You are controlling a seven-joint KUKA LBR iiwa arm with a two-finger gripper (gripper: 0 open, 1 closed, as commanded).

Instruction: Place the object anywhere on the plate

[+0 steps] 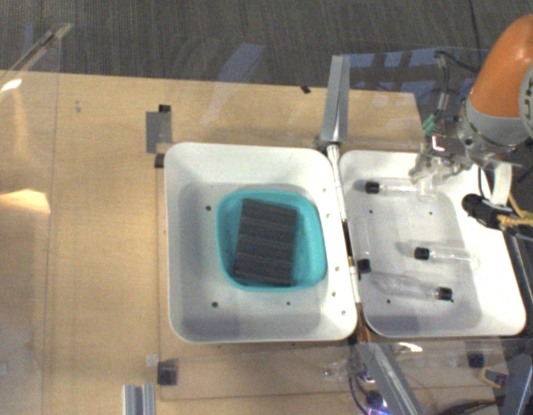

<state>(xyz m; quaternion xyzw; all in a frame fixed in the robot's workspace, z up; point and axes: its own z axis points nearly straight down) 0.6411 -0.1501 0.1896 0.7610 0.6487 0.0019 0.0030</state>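
A teal plate (311, 240) sits in the middle of the left white bin (189, 258). A dark grey ribbed block (266, 242) lies flat on the plate, well inside its rim. My gripper (433, 168) hangs over the far edge of the right bin (500, 309), well to the right of the plate and apart from the block. Nothing shows held in it. The orange band of the arm (509, 67) is above it at the right.
Three clear tubes with black caps lie in the right bin: one (389, 187) just left of the gripper, one (441, 253) mid-bin, one (415, 289) near the front. A metal post (336, 98) stands behind the divide between the bins.
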